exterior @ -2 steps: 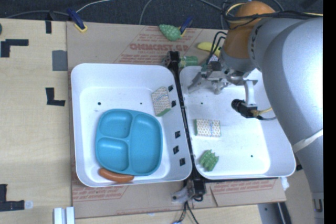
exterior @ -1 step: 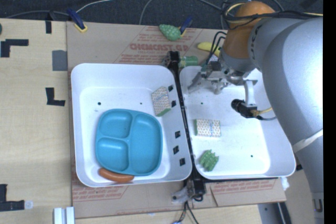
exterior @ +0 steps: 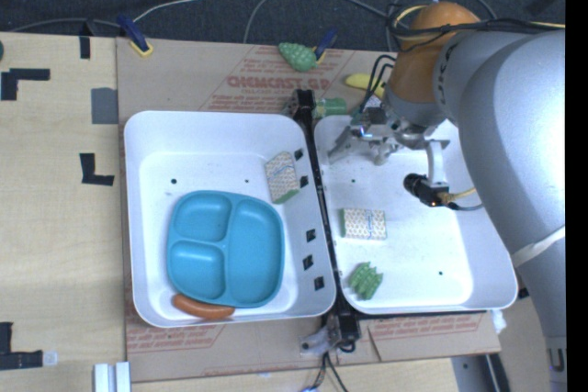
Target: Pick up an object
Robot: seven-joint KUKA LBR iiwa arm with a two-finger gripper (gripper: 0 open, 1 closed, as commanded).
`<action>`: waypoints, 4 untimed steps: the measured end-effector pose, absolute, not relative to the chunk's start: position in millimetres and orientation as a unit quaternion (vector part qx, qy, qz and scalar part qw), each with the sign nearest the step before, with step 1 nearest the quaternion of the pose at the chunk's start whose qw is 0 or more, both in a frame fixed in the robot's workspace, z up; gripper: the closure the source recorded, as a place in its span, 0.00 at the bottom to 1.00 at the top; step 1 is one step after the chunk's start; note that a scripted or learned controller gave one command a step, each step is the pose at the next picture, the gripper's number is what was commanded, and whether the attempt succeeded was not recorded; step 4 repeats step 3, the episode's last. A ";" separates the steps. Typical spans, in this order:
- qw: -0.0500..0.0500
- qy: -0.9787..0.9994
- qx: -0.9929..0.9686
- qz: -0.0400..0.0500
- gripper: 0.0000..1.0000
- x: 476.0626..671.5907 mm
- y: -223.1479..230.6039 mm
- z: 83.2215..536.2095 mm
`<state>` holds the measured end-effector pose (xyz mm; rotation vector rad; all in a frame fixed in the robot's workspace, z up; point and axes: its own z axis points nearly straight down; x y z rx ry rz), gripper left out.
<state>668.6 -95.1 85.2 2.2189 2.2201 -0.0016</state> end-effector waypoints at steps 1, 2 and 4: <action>0.001 0.708 0.707 0.000 0.00 668.7 -96.1 85.3; 0.001 0.708 0.707 0.000 0.00 668.8 -103.4 85.5; 0.001 0.708 0.707 0.000 0.00 669.0 -112.6 85.7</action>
